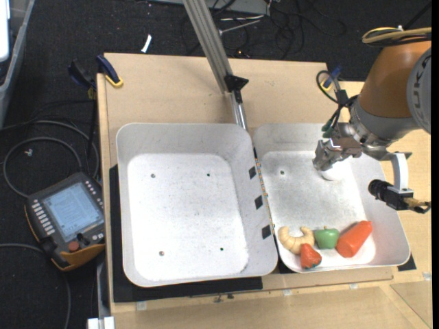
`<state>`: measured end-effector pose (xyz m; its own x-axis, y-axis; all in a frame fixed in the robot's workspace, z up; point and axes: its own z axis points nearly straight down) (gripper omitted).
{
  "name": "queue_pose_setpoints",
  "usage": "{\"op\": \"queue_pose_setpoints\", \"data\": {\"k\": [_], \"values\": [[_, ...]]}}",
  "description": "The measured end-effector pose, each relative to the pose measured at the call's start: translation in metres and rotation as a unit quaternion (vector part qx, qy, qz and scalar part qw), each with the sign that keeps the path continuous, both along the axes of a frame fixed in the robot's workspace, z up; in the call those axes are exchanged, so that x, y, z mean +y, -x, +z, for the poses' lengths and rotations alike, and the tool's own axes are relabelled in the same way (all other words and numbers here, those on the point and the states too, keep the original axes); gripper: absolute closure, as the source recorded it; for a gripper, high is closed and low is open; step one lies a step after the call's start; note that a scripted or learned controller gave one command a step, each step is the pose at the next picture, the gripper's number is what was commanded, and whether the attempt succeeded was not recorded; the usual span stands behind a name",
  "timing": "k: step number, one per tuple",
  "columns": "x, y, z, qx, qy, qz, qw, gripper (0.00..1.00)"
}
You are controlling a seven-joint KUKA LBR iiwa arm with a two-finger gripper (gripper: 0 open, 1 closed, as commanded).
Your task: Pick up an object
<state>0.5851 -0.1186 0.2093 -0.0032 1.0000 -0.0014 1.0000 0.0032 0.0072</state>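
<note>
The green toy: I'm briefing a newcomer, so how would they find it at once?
Look in the right bin, along its near edge, where four toys cluster. The green toy sits mid-row, between the cream curved piece and the big orange one, above a small red one. It alone is green.

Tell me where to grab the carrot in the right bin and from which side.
Grip the carrot across its thick middle, coming straight down from above. It lies flat and slanted by the bin wall, with the green pepper close at its lower end, so close across its width.
</note>
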Motion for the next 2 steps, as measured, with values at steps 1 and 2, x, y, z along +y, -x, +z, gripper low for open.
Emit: {"op": "queue_pose_setpoints", "data": {"k": [1, 2], "values": [[0.000, 0.000, -0.002, 0.003, -0.0006, 0.000, 1.0000, 1.00], [0.049, -0.013, 0.012, 0.002, -0.0013, 0.002, 1.0000, 1.00]]}}
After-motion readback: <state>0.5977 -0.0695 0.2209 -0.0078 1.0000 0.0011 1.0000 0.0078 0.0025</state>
